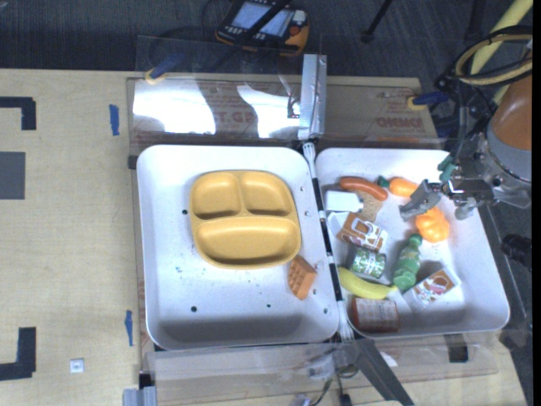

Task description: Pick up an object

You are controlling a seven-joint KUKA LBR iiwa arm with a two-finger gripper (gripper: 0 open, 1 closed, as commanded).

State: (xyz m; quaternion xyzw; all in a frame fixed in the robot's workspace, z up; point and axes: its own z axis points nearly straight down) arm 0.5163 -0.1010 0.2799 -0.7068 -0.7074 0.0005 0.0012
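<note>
Camera view looks down at a slant on a pale wooden bench (68, 252) marked with black squares and bits of blue tape, with dark carpet (101, 15) beyond its far edge. On that carpet lies a handheld controller (260, 21) with a lit screen, and thin black stand legs cross the floor near it. A clear plastic sheet (211, 100) glares with reflected light behind the bins, and brown cardboard (380, 108) shows under it.

Two white bins sit side by side, touching along a middle seam. The left bin (161, 294) carries a yellow divided tray (245, 218) near its centre and an orange-brown block (301, 277) by its right wall; dark specks dot its floor.

The right bin (486, 299) holds a crowd of toy foods: a sausage (362, 187) at the far side, a carrot (400, 186) next to it, an orange pepper (433, 225), a green bottle (407, 262), a can (368, 265), a banana (363, 286), a small carton (362, 233), another carton (435, 286) near the front right and a brown packet (374, 313) at the front edge.

The arm (511, 125) comes in from the right, and its pincer (439, 201) hangs over the far right part of the right bin, above the pepper and just beside the carrot. Its fingers (420, 201) stand spread apart, with nothing between them. All the foods lie on the bin floor.
</note>
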